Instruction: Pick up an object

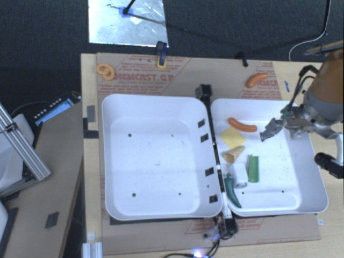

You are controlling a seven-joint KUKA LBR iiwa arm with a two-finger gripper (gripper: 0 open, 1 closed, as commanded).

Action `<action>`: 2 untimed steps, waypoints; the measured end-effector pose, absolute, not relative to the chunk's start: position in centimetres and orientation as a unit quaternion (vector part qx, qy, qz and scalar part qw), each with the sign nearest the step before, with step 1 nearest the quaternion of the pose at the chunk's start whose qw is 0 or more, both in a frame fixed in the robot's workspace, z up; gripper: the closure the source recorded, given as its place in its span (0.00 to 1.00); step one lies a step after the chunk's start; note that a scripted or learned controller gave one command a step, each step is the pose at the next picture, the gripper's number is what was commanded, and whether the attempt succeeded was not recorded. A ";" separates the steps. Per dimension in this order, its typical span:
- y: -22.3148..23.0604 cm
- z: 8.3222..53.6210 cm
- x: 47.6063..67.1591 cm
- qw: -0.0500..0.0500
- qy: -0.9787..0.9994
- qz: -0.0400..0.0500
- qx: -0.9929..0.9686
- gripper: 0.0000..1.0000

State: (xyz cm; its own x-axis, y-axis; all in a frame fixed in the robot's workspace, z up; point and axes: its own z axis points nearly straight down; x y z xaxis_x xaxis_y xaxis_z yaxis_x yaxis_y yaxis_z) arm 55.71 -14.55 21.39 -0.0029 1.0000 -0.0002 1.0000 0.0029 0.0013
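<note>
Orange-red sausage (242, 125) is the closest thing to the gripper (270, 129): it lies just to the jaws' left in the camera view, flat on the floor of the right-hand white bin (306, 171), long axis running roughly toward the jaws and tilted a bit. Whether the jaws are wide or narrow can't be told from this angle (too small and dark). Below and left of them sit a yellow wedge (232, 138), a tan cone-like piece (233, 155), a green stick (252, 168), a small white piece (239, 172) and a dark green pepper (231, 191) near the bin's edge. Smooth plastic floor, decent room around the sausage, so probably a short sideways shift and a descent.
</note>
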 end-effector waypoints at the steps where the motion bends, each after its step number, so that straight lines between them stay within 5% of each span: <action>1: -9.2 9.6 54.7 0.001 0.708 0.001 0.706 0.00; 2: -9.3 10.6 54.8 0.001 0.708 0.001 0.706 1.00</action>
